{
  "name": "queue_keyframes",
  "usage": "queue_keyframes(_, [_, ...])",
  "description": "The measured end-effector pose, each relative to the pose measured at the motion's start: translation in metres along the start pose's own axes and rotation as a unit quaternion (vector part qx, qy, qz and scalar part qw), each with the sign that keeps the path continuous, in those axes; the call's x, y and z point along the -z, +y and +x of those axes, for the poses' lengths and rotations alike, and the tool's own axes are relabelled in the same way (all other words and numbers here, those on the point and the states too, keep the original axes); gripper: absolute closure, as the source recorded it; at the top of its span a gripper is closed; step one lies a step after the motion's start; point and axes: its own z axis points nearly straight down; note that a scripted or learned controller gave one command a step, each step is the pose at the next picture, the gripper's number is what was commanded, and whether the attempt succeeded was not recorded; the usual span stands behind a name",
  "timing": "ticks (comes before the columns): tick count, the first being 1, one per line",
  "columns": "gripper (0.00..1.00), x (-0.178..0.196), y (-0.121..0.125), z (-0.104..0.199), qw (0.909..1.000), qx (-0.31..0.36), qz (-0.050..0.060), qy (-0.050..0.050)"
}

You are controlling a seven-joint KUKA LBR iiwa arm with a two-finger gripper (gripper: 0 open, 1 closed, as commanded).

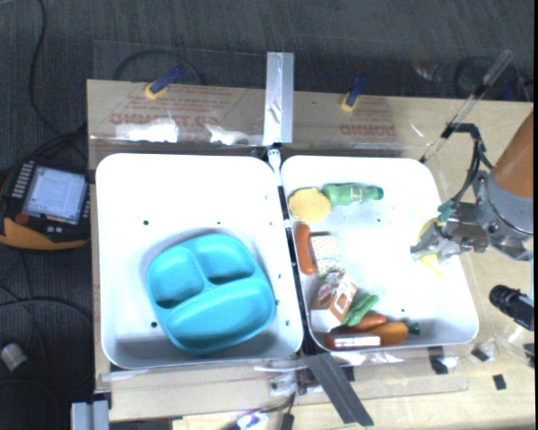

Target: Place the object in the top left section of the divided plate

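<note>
A blue divided plate (211, 289) lies in the left white bin (125, 204), with two small sections at its far side and one large section nearer me. My gripper (437, 245) hangs low over the right edge of the right bin (394, 173), at the end of the grey arm with the orange band (520, 164). A small yellow thing (428, 231) shows at the gripper's tip, mostly hidden by it. I cannot tell whether it is held or just lies under the gripper.
The right bin's left half holds a green bottle (351, 193), a yellow round piece (309, 205), a reddish sausage (304, 247), a small box (339, 298) and a carrot (381, 333). A metal divider (279, 97) stands behind the bins.
</note>
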Motion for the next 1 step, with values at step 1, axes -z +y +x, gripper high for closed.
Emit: queue_keyframes(1, [0.0, 0.0, 0.0, 0.0, 1.0, 0.0, 0.0, 0.0])
